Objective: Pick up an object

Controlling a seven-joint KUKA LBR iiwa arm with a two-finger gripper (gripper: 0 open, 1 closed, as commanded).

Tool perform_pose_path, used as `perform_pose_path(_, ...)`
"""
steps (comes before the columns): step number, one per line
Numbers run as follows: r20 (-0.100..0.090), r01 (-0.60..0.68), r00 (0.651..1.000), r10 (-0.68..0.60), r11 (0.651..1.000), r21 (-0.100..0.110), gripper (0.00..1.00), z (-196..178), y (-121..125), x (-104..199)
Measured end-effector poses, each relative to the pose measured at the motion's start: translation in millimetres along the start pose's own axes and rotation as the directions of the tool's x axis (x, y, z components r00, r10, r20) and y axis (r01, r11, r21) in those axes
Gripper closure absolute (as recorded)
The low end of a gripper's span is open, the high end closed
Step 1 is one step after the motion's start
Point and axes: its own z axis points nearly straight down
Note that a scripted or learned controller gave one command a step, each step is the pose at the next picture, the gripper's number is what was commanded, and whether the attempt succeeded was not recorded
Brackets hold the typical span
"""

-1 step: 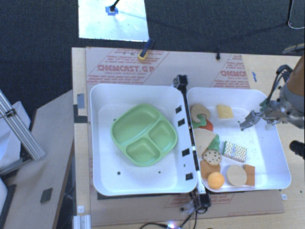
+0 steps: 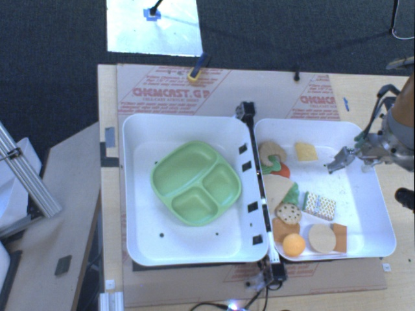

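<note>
My gripper (image 2: 338, 161) hangs over the right side of the right bin (image 2: 371, 193), with nothing visible between its fingers. It points left toward a yellow block (image 2: 306, 151) at the bin's back. Below and left of it lie a patterned blue-white block (image 2: 320, 205), a chocolate-chip cookie (image 2: 287, 213), a green piece (image 2: 292, 194), a tan round disc (image 2: 321, 238) and an orange ball (image 2: 294, 244). A tan and red toy (image 2: 273, 157) sits by the divider.
The left bin (image 2: 139, 173) holds a green divided plate (image 2: 196, 183). A black clipped divider (image 2: 253, 173) separates the bins. Cables run along the bench's right side near the arm (image 2: 395, 131).
</note>
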Motion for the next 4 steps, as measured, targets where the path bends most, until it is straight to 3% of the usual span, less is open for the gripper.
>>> perform_pose_path(2, -0.002, -0.002, 1.000, 0.002, 1.000, 0.003, 0.00, 106, -7, -3)
perform_pose_path(3, 0.000, -0.002, 1.000, 0.002, 1.000, -0.007, 0.00, 115, -3, -3)
perform_pose_path(4, 0.004, -0.002, 1.000, 0.002, 1.000, -0.012, 1.00, 105, -2, -4)
